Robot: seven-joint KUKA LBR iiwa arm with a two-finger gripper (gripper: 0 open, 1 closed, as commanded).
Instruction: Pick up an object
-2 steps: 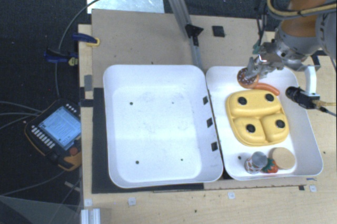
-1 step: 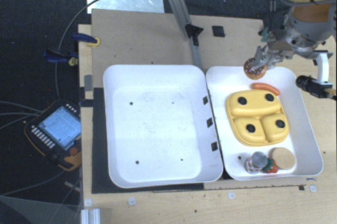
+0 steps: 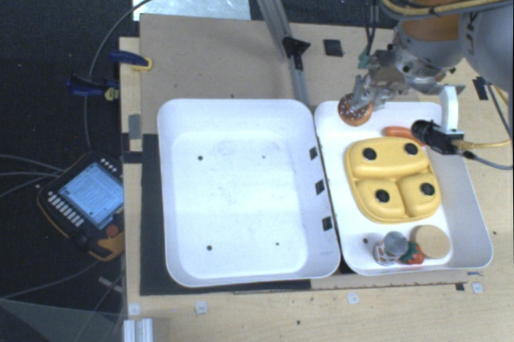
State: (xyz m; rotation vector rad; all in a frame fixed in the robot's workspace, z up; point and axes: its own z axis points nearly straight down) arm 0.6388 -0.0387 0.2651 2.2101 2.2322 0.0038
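The arm [image 3: 458,3] comes in from the upper right of the frame. It is grey, with a big orange band on top. Its gripper [image 3: 363,101] points down at the top left corner of the right bin [image 3: 475,228].

A small round thing, a brown donut [image 3: 353,111], sits right at the tip of the gripper. The tip touches it or is just on top of it. I cannot tell if the gripper has the donut in its grip or how wide it is, because the tip is too small and blurry.

The right bin has more things in it. A big yellow toy [image 3: 392,177] with dark spots lies in the middle. A thin orange thing [image 3: 396,132] lies just above the yellow toy, near the donut. At the bottom of the bin there is a tan disc [image 3: 432,242], and just left of it a small grey thing [image 3: 393,245] with bits of red and green beside it.

The left bin [image 3: 173,196] is white and sits in the middle of the frame, touching the right bin.

A black part [image 3: 434,136] with a yellow cable hangs over the right bin's upper right side.

On the far left, on the dark floor, lies a tablet [image 3: 87,196] with a lit blue screen.
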